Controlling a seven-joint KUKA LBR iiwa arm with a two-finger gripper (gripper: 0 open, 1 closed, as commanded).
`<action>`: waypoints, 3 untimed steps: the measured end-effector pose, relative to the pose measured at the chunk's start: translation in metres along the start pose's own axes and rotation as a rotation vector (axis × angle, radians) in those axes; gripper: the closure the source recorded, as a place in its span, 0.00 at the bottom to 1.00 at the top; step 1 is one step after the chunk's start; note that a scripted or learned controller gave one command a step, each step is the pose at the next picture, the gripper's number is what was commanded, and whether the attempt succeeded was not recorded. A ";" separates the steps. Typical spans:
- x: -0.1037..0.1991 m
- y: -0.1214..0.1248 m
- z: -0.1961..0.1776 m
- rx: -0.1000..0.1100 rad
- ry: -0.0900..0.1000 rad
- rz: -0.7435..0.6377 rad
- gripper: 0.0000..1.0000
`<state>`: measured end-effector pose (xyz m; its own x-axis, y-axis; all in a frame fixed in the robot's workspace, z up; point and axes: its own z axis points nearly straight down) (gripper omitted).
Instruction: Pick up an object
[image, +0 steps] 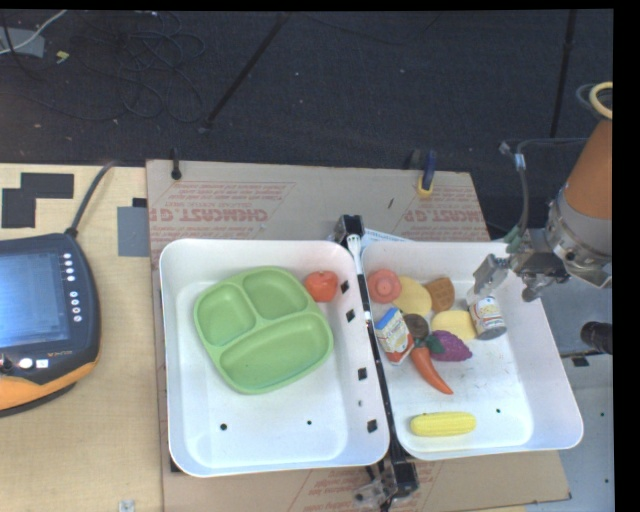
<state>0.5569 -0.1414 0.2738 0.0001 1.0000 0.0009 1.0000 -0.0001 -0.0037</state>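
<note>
Now the two-finger gripper (506, 270) hangs over the upper right part of the right white bin (520, 400), and its fingers stand apart with nothing between them. Just below it a small cylindrical can with a grey lid (488, 316) stands upright near the right wall of the bin. I judge this can to be the nearest thing to take.

It looks stiff and light, probably plastic or thin metal, with a smooth round side that may slip; the fingers should close across its middle, from two opposite sides.

In the right bin I count about nine things: the can, one yellow toy corn cob (443, 425), one orange toy carrot (431, 368), one purple toy eggplant (450, 346), one small white and blue carton (391, 333), and round toy foods in pink, yellow and brown, lying close together and partly touching.

In the left white bin (200, 420) there are two things: one green plastic plate with three compartments (262, 328) and one red toy tomato (321, 286) just beside it.
</note>
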 end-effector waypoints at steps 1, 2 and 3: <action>0.047 0.009 0.100 0.009 0.003 -0.004 0.00; 0.026 -0.032 0.176 -0.003 -0.001 0.001 0.00; 0.054 -0.066 0.184 -0.010 -0.003 0.005 0.00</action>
<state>0.4903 -0.0874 0.0897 0.0047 1.0000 -0.0017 1.0000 -0.0047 0.0060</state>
